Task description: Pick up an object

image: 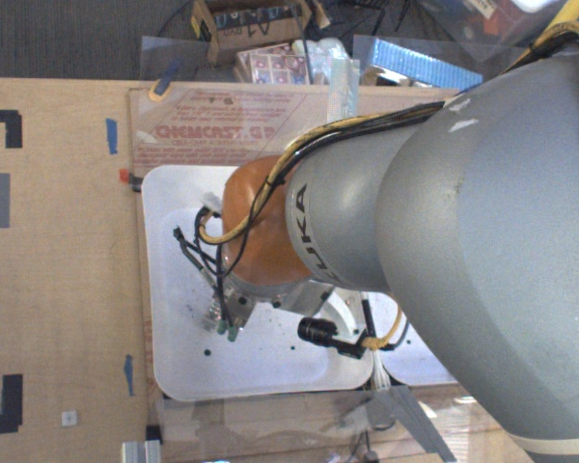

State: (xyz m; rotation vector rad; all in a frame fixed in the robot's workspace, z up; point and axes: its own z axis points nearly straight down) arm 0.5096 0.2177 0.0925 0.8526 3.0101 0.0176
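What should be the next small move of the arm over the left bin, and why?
Probably a short lift straight up, to clear the view. The gripper sits low over the floor of the left white bin, and the grey arm with its orange band hides much of the bin. I cannot make out any object between the fingers, so raising it would show what there is to pick.

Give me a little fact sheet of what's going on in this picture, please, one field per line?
arm: grey arm with orange band, reaching in from the right
gripper: gripper low over the left white bin
held object: none visible between the fingers
bin contents: a few small dark specks
second bin: mostly hidden under the arm
bench: wooden surface
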